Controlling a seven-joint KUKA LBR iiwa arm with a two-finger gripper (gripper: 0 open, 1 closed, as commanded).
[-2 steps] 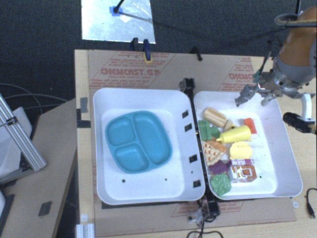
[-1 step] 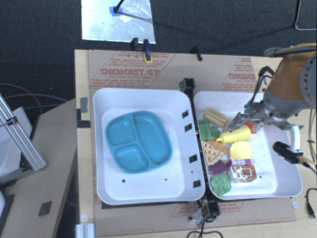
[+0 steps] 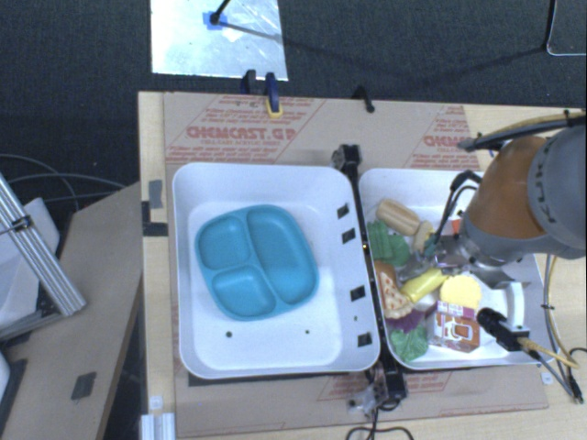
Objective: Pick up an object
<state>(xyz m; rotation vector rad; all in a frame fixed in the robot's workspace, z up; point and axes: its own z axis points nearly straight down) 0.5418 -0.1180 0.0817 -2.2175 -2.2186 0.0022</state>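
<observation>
The arm comes in from the right of the camera view, a bulky grey link up near the right edge, and just inboard of it the orange band [image 3: 507,200] wraps the wrist, broad and rounded, facing the lens. Below that band the wrist narrows into a grey collar, tilted down and to the left. A dark cable loops up over the arm, above the band, and another thin black one curves down along the band's left side toward the tip. At the low end sits the pincer [image 3: 444,257], pointed down and leftward, small and dark under the wrist; its tip is too murky to read.
</observation>
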